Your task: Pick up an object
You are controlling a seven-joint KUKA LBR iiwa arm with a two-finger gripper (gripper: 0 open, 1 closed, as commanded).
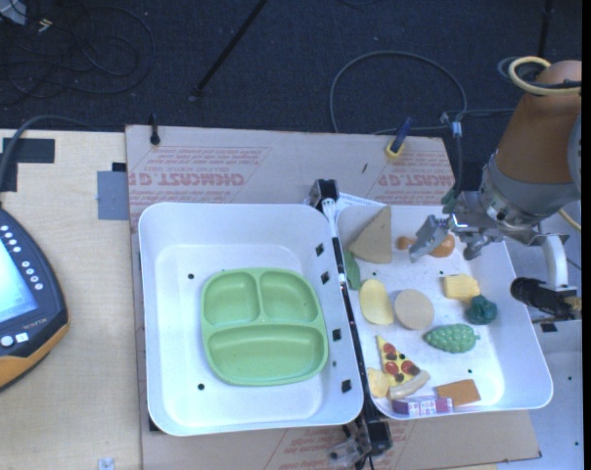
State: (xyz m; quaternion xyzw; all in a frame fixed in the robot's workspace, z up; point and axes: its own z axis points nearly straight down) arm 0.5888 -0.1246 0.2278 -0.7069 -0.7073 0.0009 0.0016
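Right under the hand (440, 238) sits a small orange piece (442, 247), partly hidden by the metal fingers; they stand spread on either side of it and pinch nothing that can be seen. Whether they touch it cannot be told from this slanted view.

Just beside the hand, toward the bin divider, lies a tan wedge (373, 236) with flat faces and a sharp point, like hard plastic cheese. A little nearer the front than the hand is a small yellow block (461, 286), and close to that a knobbly dark green lump (482, 309). Further forward come a smooth yellow oval (377, 302), a round beige disc (413, 309), a bumpy green bunch (451, 338), then a pizza slice (398, 363) and an orange slab (457, 392) at the front wall of the right bin (530, 380). All look like glossy moulded toys.

Well away from the hand, the left bin (168, 262) holds a pale green divided plate (264, 323).

The risk, as I judge it: the orange piece is small and rounded, so closing fingers may squirt it sideways or shut above it. It also lies near the back wall, leaving little room for a fingertip.
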